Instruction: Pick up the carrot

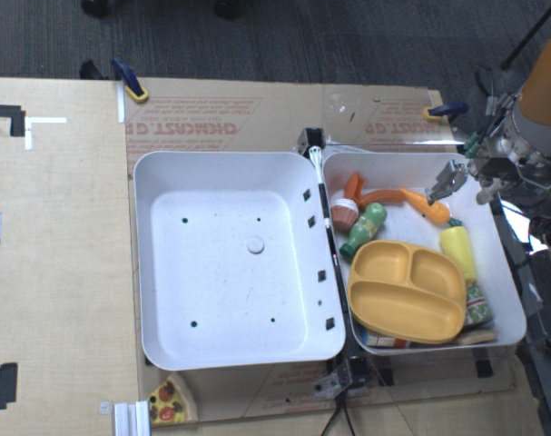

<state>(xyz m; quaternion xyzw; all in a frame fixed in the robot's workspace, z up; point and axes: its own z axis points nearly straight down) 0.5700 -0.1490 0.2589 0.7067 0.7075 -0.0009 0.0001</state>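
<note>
The carrot (404,197) is a thin orange curved piece lying in the right bin (506,271), near its far wall. Its right end points toward the yellow bottle. My gripper (464,187) hangs over the bin's far right corner, just right of and above the carrot's right tip. The two fingers (443,183) stand apart, so the gripper is open, and nothing sits between them. The carrot rests on the bin floor, free of the fingers.
Around the carrot lie a red-orange piece (352,188), a green bottle (364,226), a yellow bottle (458,252) and a yellow divided plate (407,291). The left bin (157,243) holds a small white disc (255,245). A toy pizza slice (169,402) lies outside the bins.
</note>
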